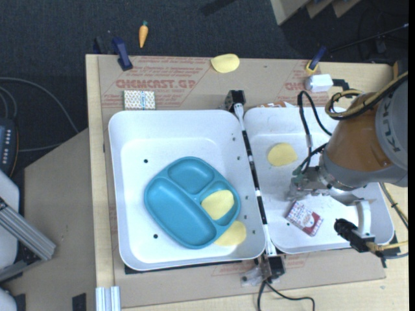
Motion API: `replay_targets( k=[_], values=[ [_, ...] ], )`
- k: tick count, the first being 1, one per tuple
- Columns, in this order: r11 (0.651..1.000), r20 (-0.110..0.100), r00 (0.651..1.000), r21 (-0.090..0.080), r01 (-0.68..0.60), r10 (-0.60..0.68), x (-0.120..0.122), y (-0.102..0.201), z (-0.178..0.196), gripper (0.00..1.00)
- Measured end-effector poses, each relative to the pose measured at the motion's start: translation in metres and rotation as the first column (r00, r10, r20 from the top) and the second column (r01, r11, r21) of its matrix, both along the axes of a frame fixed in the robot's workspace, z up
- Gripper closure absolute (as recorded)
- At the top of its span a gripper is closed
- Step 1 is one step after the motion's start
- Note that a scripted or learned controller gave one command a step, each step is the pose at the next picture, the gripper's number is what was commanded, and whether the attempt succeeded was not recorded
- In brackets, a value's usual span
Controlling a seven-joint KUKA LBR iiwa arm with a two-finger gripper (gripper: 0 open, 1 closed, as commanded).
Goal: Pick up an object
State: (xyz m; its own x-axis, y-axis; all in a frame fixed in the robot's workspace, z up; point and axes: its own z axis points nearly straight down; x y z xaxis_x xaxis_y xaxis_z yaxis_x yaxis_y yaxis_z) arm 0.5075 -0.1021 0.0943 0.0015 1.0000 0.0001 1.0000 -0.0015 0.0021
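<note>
The arm (pixel 363 141), grey with its orange band, reaches in from the right over the right bin (pixel 382 229). Its gripper (pixel 306 188) hangs low over the bin floor, just above a small red and white packet (pixel 303 217) that lies flat near the bin's front. Whether the gripper is released or clenched cannot be told from this slant, and nothing shows between its tips; the packet looks to be resting on the bin floor rather than lifted. A flat yellow disc (pixel 282 154) lies farther back in the same bin, apart from the gripper and the packet. In the left bin (pixel 130 141) sits a blue divided tray (pixel 178 206), turned at an angle; a pale yellow piece (pixel 218 203) rests in one of its smaller compartments, and a second yellow piece (pixel 232 234) lies on the bin floor, touching the tray's front right edge. On the bench behind the bins lies another yellow disc (pixel 225 63), and a small patterned square (pixel 139 99) sits near the left bin's back corner.
</note>
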Motion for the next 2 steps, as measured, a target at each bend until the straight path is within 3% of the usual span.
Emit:
replay_targets(
  k=[1,2],
  values=[
    [1.000,-0.001,1.000,0.000,0.000,0.000,0.000,0.000,0.000,0.00],
    [1.000,-0.005,1.000,0.000,0.001,-0.001,-0.029,-0.051,-0.010,0.00]
  ],
)
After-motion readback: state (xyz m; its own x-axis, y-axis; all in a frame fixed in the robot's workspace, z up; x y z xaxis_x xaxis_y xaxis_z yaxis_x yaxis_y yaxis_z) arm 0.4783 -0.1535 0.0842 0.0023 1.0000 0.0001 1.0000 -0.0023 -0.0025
